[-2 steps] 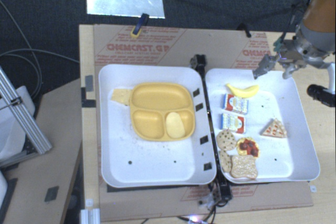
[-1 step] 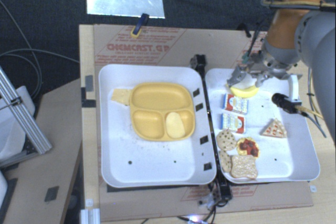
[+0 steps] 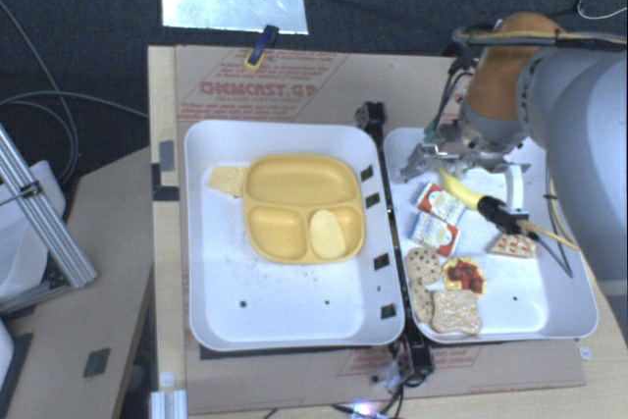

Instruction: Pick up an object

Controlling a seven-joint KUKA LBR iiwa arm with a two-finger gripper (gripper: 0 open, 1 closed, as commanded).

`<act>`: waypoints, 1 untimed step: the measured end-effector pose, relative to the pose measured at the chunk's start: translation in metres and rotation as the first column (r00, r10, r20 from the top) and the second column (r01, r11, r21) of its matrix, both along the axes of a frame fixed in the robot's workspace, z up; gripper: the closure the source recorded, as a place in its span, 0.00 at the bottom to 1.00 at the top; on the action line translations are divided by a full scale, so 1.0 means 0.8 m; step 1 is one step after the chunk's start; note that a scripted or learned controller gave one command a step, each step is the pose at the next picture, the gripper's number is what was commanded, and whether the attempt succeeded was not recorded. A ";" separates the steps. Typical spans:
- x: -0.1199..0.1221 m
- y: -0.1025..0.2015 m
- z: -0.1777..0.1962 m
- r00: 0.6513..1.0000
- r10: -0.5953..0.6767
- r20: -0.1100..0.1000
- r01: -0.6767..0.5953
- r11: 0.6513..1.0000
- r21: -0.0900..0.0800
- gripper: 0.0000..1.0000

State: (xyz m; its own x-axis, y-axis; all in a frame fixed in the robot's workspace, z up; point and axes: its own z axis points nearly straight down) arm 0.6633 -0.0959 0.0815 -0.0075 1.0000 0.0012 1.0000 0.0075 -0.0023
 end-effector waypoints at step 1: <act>0.003 -0.002 0.018 1.000 0.000 0.008 0.000 1.000 -0.002 1.00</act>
